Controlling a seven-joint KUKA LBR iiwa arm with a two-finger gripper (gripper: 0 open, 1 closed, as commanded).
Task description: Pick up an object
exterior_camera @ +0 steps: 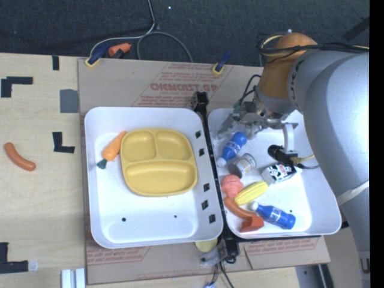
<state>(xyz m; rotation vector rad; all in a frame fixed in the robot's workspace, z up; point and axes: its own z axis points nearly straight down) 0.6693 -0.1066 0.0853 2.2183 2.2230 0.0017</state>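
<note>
Dark carpet runs along the far side, and in front of it sits the wooden bench (42, 221) with a cardboard sheet (144, 86) clamped on top and two shallow white bins side by side. Over in the left bin (150, 233) there's a yellow divided plate (159, 162) sitting toward the far half, and a toy carrot (112, 147) lying just beside the plate's left edge, close to the bin's left wall. Out on the bare bench, well apart near its left edge, lies a lone toy sausage (19, 156).

Now to the right bin (321, 212), where things are crowded. A blue bottle (233, 147) lies tilted near the far left corner, and a small metal can (243, 164) rests just beside it. A pink ball (231, 185) sits against the left wall, touching a yellow corn cob (251, 191). A black-and-white cow toy (278, 172) lies just right of the corn. Along the near edge: an orange-red piece (246, 218) and a second blue bottle (276, 215) on its side.

And the arm (336, 101) is in from the right, big and grey, orange band showing above the wrist. The gripper (249, 120) is down at the far end of the right bin, just above the first blue bottle. How its jaws stand, I cannot tell from up here.
</note>
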